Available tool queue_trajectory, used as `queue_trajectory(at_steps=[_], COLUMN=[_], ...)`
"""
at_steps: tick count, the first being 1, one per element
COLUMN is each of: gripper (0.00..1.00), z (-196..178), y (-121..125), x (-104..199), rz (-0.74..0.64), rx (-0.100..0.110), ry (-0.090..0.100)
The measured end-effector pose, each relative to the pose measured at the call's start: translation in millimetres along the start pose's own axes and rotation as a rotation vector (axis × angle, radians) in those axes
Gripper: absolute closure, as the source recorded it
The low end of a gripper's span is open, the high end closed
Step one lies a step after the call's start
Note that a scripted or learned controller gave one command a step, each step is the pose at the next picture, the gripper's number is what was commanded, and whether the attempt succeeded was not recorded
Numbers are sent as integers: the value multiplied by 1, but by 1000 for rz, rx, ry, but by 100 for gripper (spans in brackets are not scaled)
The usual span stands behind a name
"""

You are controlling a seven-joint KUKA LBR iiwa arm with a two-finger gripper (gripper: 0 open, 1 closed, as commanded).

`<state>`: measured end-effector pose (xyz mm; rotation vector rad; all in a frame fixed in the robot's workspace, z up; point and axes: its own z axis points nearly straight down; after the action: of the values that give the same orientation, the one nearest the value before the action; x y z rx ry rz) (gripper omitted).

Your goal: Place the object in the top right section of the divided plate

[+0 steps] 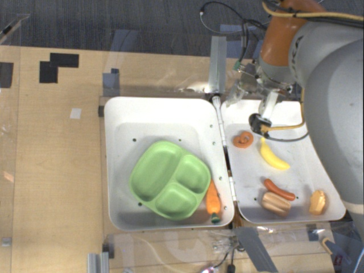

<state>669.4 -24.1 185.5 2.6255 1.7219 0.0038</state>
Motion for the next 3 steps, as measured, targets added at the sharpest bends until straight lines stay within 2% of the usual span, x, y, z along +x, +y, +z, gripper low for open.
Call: queue_trajectory(at_steps=[1, 2, 3], gripper=[0, 0, 0], z=[-8, -8, -100], y=[21, 21, 2], x=[-58, -57, -74], rz=[-48, -49, -42], rx=[-1, 0, -3], ry=[0, -1, 0])
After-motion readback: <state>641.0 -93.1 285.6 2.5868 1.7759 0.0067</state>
